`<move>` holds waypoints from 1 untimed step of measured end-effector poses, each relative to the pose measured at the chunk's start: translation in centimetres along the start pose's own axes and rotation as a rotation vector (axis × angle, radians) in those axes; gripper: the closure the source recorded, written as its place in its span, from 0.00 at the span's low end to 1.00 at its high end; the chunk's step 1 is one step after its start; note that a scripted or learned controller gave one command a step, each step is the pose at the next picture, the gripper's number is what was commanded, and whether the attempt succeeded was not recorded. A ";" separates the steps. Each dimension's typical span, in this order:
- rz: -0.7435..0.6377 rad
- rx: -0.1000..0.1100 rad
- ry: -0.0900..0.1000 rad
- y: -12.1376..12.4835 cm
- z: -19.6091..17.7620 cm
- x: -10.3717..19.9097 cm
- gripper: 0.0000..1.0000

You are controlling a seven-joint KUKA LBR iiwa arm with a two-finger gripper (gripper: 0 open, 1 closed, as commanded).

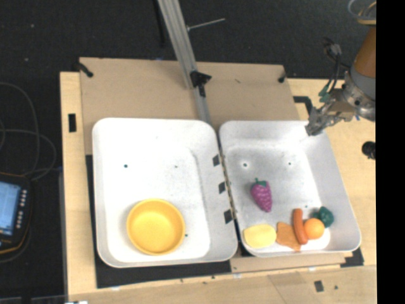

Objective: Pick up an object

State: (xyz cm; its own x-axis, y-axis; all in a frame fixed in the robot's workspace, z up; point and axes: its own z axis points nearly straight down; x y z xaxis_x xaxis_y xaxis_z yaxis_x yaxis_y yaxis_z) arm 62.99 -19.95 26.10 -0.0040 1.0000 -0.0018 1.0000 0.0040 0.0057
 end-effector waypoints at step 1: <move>0.000 0.006 0.001 -1.5 1.1 4.4 1.00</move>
State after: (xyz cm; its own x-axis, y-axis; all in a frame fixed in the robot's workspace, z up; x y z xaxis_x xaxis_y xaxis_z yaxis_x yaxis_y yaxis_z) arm 61.43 -15.53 24.95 -0.0041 1.0000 -0.0013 1.0000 0.0041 -0.0003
